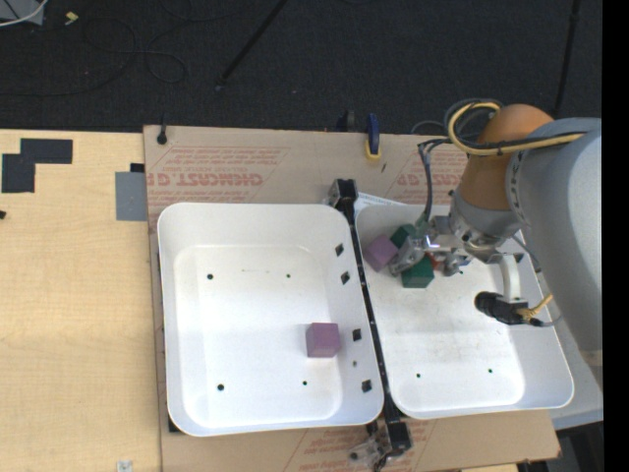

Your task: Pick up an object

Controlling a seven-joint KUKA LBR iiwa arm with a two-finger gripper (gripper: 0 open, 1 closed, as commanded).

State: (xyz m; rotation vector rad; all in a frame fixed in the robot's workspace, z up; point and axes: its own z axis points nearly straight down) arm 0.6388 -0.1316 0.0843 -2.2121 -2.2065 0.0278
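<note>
**benchrat:** So where was the hand (411, 261) at that point? I saw the arm (491, 180) reaching over the right bin (472, 382).

**gripfan:** It was down in the far part of the right bin, close to the divider (359, 283) between the two bins. There was a dark green block (417, 273) right at the fingertips, and another green bit (402, 236) just behind it. Honestly I couldn't tell how wide the hand was, or whether it had the green block pinched or was only touching it. Too much clutter in that spot.

**benchrat:** And the purple stuff?

**gripfan:** One lilac block (379, 254) sat between the divider and the hand, just beside the green one. A second purple cube (322, 339) was on the other side of the divider, in the left bin (256, 264), a little way off it and well apart from everything else.

**benchrat:** How'd you expect the green one to handle?

**gripfan:** My guess: light, stiff, maybe foam or plastic, nothing fragile. Flat faces, so squeezing two opposite sides should work. The worry was the lilac block crowding it, a finger could land on that instead or nudge both. Smooth bin floor too, so it might skid away if hit off-centre. The lone cube in the left bin looked like the easier grab, to me.
</note>
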